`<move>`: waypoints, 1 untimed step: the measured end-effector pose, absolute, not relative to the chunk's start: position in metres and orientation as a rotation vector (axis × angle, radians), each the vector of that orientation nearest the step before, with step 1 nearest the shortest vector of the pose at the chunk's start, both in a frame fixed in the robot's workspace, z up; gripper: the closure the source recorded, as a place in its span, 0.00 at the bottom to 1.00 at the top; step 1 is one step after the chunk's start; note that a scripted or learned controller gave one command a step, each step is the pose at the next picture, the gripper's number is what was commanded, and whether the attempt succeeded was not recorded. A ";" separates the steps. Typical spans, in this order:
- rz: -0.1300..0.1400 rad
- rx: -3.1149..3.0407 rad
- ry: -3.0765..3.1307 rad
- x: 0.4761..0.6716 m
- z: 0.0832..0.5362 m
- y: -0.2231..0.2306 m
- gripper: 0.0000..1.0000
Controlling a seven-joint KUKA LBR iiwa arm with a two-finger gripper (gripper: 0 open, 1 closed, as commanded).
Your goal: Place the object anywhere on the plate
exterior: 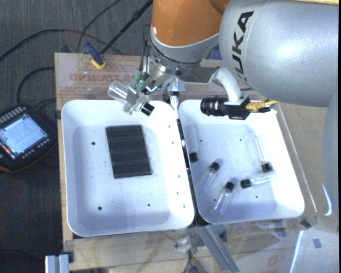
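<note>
The plate [128, 151] is a black ridged rectangle lying flat in the middle of the left bin [74, 169]. My gripper [138, 95] hangs over that bin's far right corner, beyond the plate. It is shut on a clear vial [124, 94] that has a black cap at its right end. The vial lies tilted across the fingers, its clear end sticking out to the left, above the bin's far rim.
The right bin [287, 175] holds several more clear vials with black caps [211, 174], scattered over its middle and near part. A black cylinder [221, 107] on the wrist juts over that bin's far edge. A teach pendant [17, 135] lies left of the bench.
</note>
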State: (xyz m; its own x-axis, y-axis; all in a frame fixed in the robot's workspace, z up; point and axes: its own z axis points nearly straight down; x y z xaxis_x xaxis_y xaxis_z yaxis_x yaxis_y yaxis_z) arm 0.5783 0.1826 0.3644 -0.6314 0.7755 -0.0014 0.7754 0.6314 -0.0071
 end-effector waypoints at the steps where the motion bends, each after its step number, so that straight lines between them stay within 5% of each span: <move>1: 0.010 -1.214 -2.895 0.590 0.367 0.205 1.00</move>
